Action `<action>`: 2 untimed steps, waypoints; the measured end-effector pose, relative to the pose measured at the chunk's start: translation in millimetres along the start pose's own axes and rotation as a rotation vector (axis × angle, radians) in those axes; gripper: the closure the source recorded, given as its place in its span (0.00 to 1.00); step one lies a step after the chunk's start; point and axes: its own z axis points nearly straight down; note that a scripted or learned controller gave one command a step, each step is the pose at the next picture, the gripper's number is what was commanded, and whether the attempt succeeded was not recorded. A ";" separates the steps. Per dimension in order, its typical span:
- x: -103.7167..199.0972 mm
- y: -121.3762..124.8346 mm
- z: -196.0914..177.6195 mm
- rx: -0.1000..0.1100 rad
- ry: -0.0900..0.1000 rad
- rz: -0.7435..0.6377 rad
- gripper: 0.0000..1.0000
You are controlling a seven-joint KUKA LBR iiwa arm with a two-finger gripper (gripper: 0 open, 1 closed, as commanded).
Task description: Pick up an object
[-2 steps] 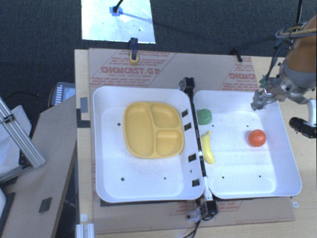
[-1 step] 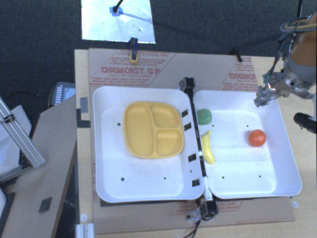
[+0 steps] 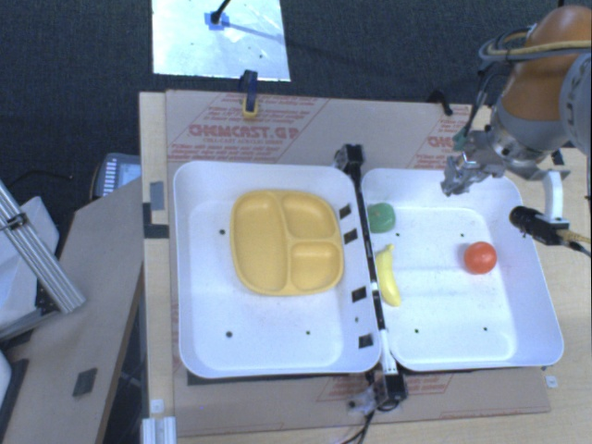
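**Nothing Picked Up Yet**

Dark carpet lies behind a surface (image 3: 111,248) that carries a brown cardboard sheet (image 3: 277,128) and two white bins side by side. Red writing on the cardboard looks like "CHEMCAST", with more letters after it that are too blurry to read. A yellow clamp (image 3: 250,95) grips the far edge of the cardboard.

In the left bin (image 3: 277,350) sits a yellow plate (image 3: 285,241) with three parts. In the right bin (image 3: 453,340) are three small toys: a green ball (image 3: 380,216) near the far left corner, a yellow banana (image 3: 388,276) just beside the wall between the bins, and an orange ball (image 3: 479,257) toward the right side. The toys lie apart from each other.

The grey arm with its orange band reaches in from the right. Its fingers (image 3: 458,181) hang over the far edge of the right bin. They are small and dark here, so I cannot tell if they are wide or narrow. Nothing shows between them.

So the job looks like it is just starting. All the toys rest in the bin. The arm needs to go down to one, close on it and lift it.
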 end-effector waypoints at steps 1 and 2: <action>59.5 -4.4 -9.6 0.001 0.001 -0.001 1.00; 114.2 -11.9 -3.8 0.003 0.001 -0.001 1.00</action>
